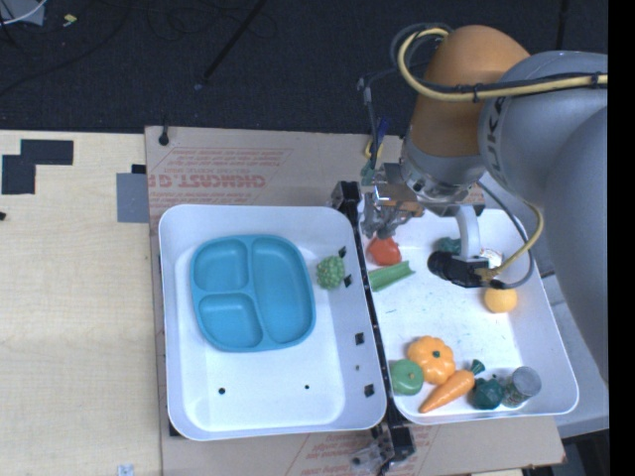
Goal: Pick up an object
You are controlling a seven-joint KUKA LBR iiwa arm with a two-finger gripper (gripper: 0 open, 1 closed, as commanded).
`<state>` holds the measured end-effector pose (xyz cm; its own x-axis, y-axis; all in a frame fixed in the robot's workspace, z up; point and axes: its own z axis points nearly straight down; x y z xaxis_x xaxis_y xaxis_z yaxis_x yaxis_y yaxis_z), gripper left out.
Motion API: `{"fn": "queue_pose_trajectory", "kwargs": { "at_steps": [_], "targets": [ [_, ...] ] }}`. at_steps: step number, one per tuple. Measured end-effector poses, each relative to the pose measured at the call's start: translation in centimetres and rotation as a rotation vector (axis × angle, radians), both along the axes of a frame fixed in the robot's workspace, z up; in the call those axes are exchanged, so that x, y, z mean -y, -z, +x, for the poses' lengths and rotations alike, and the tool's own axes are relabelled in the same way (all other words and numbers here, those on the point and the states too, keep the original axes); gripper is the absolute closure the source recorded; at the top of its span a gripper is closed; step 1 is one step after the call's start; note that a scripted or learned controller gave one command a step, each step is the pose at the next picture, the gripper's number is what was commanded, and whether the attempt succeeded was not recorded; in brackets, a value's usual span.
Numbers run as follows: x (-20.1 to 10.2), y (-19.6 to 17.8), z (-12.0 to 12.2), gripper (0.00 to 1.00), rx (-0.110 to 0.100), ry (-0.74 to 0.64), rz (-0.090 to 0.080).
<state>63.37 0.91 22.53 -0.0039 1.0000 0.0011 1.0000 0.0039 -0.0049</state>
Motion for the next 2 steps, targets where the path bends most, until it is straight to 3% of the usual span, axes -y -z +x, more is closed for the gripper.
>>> {"fn": "queue_pose_trajectory", "kwargs": {
  "at_steps": [1, 2],
  "targets": [
    [0.0, -0.9, 1.2, 1.00, 0.004, 0.001, -0.001],
    [-0.6, 0.6, 0.1, 1.00, -0.001, 0.001, -0.002]
  ]
}}
